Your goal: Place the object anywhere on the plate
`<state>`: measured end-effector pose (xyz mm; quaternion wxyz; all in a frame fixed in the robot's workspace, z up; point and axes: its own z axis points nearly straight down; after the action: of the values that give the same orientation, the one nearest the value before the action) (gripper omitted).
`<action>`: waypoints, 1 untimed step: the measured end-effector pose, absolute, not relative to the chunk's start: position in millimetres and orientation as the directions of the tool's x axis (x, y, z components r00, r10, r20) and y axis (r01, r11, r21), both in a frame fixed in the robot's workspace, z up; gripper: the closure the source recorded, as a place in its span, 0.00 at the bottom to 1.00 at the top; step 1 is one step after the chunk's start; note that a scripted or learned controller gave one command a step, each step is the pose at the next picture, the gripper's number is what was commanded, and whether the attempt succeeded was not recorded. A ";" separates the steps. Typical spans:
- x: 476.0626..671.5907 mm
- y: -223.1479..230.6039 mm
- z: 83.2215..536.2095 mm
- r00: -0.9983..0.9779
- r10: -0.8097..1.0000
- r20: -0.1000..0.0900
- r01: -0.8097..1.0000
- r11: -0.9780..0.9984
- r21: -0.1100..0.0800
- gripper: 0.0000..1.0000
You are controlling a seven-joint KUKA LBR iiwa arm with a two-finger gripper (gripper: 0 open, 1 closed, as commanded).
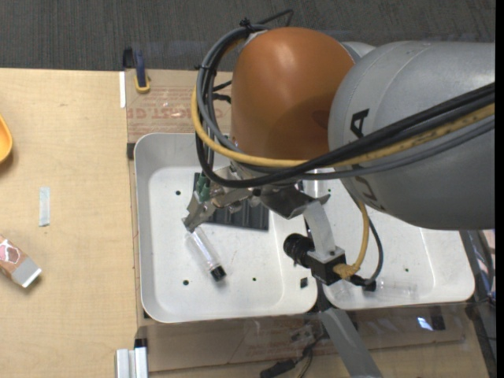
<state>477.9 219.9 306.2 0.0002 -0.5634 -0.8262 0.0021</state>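
1. The grey arm (409, 132), with its orange band (287, 93), reaches in low over the left white bin (157, 290); the tool (197, 211) sits near the bin's middle, its tip just at the upper end of a small clear tube with a dark cap (206, 257).
2. The tube lies flat on the bin floor, slanting down and to the right, beside a dark flat pad (244, 215); it looks to be touching the tool's tip, not lifted.
3. Whether the tool stands apart or together I cannot tell — the arm's bulk and cables (209, 124) hide it.
4. The step in hand reads as the pick itself — no plate is evident in either bin.
5. Next calls for a firm closure across the tube's narrow body, a straight lift, then a carry to wherever the plate stands; a round, slick tube may roll or slip out.
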 end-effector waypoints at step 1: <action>478.6 206.1 326.3 -0.828 0.561 -0.001 0.561 0.828 0.000 0.00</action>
<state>478.6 206.1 326.3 -0.0006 -0.2937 -0.9559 0.0003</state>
